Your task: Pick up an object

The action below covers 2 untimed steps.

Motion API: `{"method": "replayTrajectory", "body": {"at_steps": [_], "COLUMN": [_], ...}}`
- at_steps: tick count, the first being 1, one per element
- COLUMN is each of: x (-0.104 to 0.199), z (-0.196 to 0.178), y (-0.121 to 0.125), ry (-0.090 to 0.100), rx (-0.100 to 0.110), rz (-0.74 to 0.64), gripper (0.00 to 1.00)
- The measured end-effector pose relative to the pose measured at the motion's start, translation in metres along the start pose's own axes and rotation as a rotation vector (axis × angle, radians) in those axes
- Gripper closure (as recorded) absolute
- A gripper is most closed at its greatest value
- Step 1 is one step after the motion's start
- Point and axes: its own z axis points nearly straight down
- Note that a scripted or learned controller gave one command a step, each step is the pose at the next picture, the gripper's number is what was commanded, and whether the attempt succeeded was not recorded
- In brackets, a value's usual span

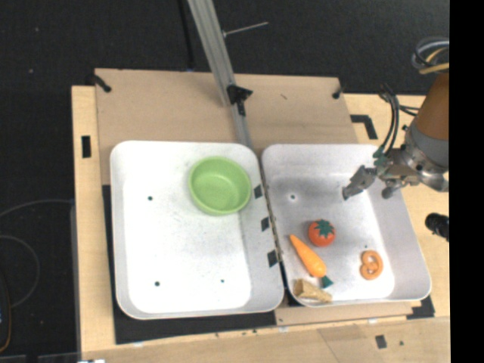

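Bowl, green, sits in left bin. Right bin holds tomato, carrot, pretzel, tan piece. Gripper hovers over right bin's upper right, fingers apart, nothing held.

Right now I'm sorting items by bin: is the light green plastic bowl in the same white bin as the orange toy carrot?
No, the light green plastic bowl sits in the left white bin, the orange toy carrot in the right white bin.

Grey arm, orange band, black cables
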Motion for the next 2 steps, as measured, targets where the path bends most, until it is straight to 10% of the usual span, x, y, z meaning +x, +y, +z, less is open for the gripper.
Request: {"method": "replayTrajectory", "body": {"at_steps": [2], "x": [-0.002], "z": [0.040], "y": [-0.002], "ry": [-0.002], "rx": [0.002], "rz": [0.004], "gripper": [0.00]}}
